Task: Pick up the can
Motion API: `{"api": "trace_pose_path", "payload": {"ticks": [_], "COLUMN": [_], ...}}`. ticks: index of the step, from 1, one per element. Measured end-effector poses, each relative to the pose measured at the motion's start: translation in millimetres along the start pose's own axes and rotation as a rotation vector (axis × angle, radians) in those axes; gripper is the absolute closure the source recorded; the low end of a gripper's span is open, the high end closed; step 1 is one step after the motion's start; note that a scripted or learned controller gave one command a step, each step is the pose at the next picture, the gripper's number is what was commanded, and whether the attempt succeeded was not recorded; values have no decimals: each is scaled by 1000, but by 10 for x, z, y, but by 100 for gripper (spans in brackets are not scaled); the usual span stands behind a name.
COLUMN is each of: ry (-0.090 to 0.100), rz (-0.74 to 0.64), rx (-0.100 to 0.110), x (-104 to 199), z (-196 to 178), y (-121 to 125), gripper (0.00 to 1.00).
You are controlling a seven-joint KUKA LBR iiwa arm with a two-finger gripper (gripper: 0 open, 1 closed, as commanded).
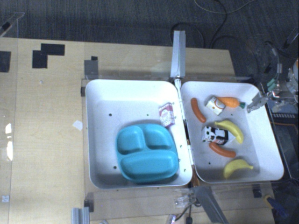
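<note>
A small can [167, 114] with a red and white label lies in the left bin [100, 106], close to its right wall and just above the blue tray. My gripper [256, 104] hangs over the upper right corner of the right bin [275, 157], coming in from the right edge of the view. It is far to the right of the can, and nothing shows in its grasp. The nearest thing to it is the carrot, just to its left.
A blue divided tray [145, 152] fills the lower middle of the left bin. The right bin holds a carrot [229, 102], a small white box [215, 106], two sausages [198, 110], two bananas [232, 129] and a black and white carton [213, 134].
</note>
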State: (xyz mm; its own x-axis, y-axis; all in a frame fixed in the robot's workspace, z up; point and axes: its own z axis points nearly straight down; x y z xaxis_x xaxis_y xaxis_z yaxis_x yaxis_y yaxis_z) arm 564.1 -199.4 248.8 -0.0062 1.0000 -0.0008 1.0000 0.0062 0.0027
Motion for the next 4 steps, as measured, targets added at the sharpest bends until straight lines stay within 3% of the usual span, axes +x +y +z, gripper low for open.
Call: {"api": "trace_pose_path", "payload": {"ticks": [1,2,3,4], "ry": [-1,1,4,0], "rz": [-29,0,75,89], "rx": [-1,2,-5,-3], "x": [75,81,-29,470], "z": [153,1403,1613,1380], "y": [-78,-107,294,1069], "gripper": [0,0,0,0]}}
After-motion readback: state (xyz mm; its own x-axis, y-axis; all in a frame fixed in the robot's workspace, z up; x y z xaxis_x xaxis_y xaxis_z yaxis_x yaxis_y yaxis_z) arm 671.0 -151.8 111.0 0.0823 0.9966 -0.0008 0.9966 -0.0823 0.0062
